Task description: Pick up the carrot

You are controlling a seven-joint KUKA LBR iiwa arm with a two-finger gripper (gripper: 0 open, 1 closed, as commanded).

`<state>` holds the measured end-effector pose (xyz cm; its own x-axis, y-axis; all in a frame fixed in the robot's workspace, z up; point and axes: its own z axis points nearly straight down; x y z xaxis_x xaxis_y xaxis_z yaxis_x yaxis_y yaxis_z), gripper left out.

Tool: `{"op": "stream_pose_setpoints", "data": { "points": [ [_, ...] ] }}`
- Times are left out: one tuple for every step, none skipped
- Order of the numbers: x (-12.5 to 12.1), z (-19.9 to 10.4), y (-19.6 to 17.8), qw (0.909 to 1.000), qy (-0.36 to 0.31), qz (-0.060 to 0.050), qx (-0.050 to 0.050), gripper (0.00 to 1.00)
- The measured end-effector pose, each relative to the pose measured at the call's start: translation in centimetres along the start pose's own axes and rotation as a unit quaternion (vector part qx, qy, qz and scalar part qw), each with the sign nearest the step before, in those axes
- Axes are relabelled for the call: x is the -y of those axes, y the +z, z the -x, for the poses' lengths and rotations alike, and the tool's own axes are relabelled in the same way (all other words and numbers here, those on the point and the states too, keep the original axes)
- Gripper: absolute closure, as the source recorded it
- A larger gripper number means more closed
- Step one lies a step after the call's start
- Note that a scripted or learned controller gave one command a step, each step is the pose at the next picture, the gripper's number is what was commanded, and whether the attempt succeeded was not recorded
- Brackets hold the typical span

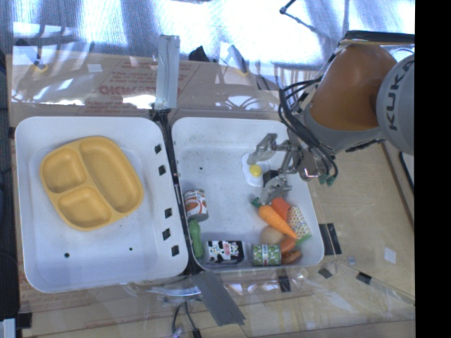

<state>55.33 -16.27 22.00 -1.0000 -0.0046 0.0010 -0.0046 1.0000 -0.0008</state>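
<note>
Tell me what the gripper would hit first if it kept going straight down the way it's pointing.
Most likely the carrot: the gripper points down just above its top end in the right bin. Depth is hard to judge from this angle.

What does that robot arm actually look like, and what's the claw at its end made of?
The arm is rounded and bulky, with a grey shell bearing dark KUKA lettering and a broad orange band above the wrist. Black cables loop along its side. At its end sits a gripper built of bare silvery metal links and rods, looking much thinner and more skeletal than the arm itself.
</note>
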Motion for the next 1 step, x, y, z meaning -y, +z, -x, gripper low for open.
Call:
{"op": "stream_pose_setpoints", "data": {
  "points": [
    [3.70, -2.89, 12.64, 0.9999, 0.015, 0.000, 0.003, 0.00]
  ]
}}
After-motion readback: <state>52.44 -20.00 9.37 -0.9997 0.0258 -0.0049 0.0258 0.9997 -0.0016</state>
